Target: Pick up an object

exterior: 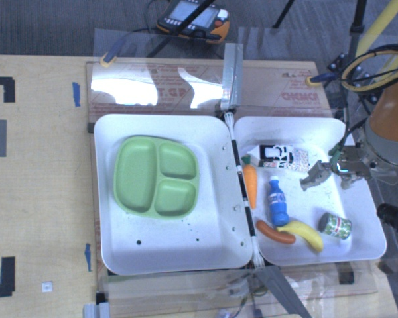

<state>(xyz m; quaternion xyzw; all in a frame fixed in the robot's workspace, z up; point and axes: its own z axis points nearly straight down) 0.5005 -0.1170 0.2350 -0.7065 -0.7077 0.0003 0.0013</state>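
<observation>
The right bin [365, 254] holds several objects: a black-and-white box [276, 155] at the back, an orange carrot [251, 184] by the left wall, a blue bottle [277, 203], a red sausage [276, 234], a yellow banana [306, 233] and a green can [335, 226]. My gripper [331, 175] hangs over the right side of this bin, above bare floor, to the right of the bottle and behind the can. Its fingers [313, 177] are spread open with nothing between them.
The left bin [109, 197] holds a green divided plate [156, 176]. A metal divider [232, 75] and clear plastic sheeting stand behind the bins. Cables and tripod legs sit at the far right and back.
</observation>
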